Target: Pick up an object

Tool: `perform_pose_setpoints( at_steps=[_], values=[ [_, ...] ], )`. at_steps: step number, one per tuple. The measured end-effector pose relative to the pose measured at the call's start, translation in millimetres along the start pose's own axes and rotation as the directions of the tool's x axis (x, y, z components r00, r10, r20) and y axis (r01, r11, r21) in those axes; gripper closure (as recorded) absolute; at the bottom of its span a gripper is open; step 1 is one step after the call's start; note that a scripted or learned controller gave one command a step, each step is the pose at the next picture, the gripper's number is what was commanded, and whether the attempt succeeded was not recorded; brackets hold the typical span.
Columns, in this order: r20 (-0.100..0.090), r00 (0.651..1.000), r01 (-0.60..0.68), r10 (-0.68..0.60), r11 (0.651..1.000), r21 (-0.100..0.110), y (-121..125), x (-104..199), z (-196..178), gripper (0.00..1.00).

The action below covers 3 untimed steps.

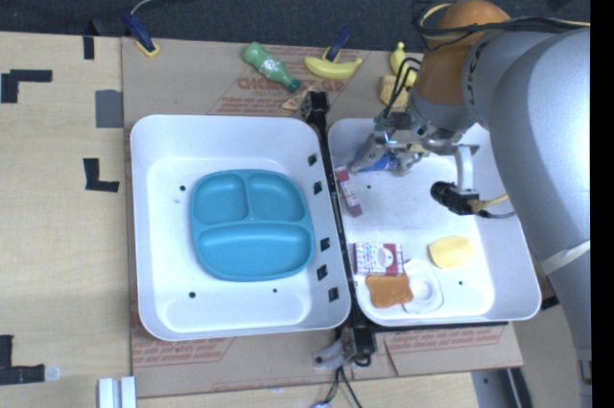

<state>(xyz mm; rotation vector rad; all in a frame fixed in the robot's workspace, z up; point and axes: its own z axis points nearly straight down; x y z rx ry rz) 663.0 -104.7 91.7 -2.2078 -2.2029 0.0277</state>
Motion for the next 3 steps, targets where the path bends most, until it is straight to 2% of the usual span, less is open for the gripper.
perform_pose_setpoints(
  at_steps=[1, 2, 3],
  values=[
    [0.003, 1.000, 0.005, -0.005, 1.000, -0.028, -53, 59, -91, 1.00],
    [0.003, 1.000, 0.004, -0.004, 1.000, -0.027, -54, 59, -91, 0.00],
    [0.003, 1.000, 0.003, -0.003, 1.000, -0.027, -133, 61, -88, 0.00]
  ],
)
